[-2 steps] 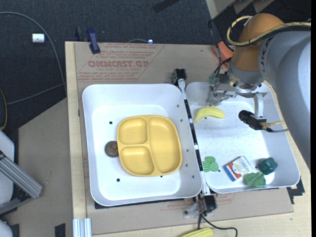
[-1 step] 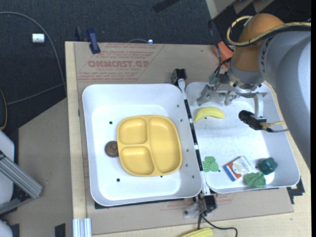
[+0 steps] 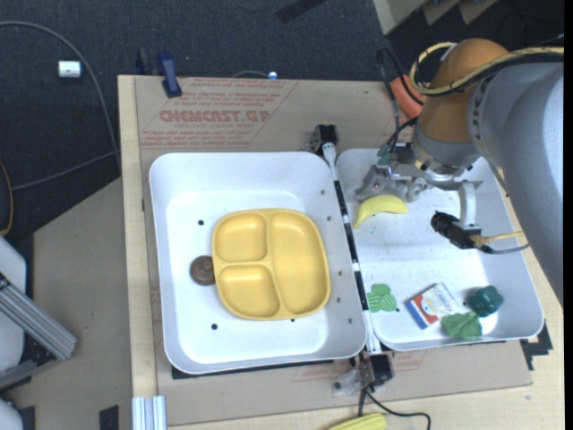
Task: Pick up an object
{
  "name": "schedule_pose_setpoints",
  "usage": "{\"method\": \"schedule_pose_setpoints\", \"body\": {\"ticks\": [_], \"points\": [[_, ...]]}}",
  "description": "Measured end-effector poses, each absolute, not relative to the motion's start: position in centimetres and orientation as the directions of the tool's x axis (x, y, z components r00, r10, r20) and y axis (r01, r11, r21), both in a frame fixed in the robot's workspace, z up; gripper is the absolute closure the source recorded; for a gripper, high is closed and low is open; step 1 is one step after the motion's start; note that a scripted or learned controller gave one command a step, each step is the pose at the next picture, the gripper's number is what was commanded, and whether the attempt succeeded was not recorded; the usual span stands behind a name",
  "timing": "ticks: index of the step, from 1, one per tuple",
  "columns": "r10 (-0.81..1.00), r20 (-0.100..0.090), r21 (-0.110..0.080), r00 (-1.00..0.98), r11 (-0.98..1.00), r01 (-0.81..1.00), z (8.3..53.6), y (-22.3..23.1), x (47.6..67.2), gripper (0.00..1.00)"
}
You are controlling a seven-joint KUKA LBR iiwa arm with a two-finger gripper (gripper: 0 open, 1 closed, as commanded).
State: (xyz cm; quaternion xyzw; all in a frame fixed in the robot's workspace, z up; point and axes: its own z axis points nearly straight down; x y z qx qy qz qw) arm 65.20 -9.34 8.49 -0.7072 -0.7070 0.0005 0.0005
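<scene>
Tray (image 3: 269, 267) in left bin (image 3: 170, 240)

Look at the left white bin (image 3: 170, 240): a yellow divided tray (image 3: 269, 264) with three compartments lies in its middle, and a small brown round thing (image 3: 202, 270), perhaps a cookie, peeks out from beside the tray's left edge, touching it. Both bins sit on a brown board (image 3: 215, 115) printed with red lettering. You will see a blue clip (image 3: 167, 73) at the board's far edge, and a grey cable (image 3: 54, 38) running across the dark carpet (image 3: 81, 133) beyond.
</scene>
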Motion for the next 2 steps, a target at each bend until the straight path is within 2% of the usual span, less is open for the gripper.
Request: {"method": "schedule_pose_setpoints", "body": {"ticks": [1,2], "points": [[1.0,0.0,0.0,0.0,0.0,1.0,9.53,-9.3,65.27,1.0],[1.0,0.0,0.0,0.0,0.0,1.0,9.51,-9.3,65.25,0.0]]}}
